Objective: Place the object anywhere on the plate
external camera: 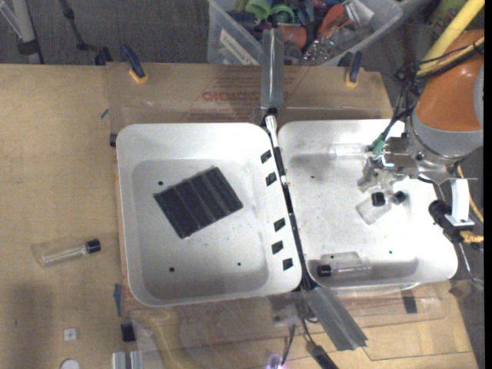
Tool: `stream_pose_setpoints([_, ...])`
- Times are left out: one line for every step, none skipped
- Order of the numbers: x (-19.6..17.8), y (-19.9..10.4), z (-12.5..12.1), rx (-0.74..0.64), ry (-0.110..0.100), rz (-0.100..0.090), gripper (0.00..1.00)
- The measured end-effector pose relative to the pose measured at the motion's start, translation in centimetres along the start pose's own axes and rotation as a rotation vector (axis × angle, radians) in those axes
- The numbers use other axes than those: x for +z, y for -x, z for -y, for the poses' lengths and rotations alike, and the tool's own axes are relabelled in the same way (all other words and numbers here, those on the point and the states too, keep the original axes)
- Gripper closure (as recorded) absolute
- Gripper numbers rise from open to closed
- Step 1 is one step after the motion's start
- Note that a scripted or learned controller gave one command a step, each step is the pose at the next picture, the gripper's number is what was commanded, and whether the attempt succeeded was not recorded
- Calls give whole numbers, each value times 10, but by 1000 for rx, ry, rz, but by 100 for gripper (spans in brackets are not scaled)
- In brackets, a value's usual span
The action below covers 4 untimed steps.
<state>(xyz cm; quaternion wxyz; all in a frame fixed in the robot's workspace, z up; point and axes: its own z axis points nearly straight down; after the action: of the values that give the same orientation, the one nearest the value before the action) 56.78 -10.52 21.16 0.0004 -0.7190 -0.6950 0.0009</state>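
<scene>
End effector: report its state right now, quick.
End effector: open or closed cannot be told. It hangs over the right bin, close to a clear vial. No grasp can be confirmed.

A robotics lab: grey-orange arm (pixel 453 91) over a clamped bench (pixel 54 167), clear tub (pixel 231 21) of mixed objects behind.

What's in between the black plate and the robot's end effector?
In the camera view, between the plate and end effector, just the bins' meeting rims with small black tabs, and bare white floor.
</scene>
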Motion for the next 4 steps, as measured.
stream_pose_setpoints([27, -72, -55, 316, 2, 0, 100])
stream_pose_setpoints([28, -142, -18, 444, -4, 0, 100])
stream_pose_setpoints([27, -174, -55, 753, 0, 0, 100])
stream_pose_setpoints([-1, -263, -83, 872, 0, -1, 100])
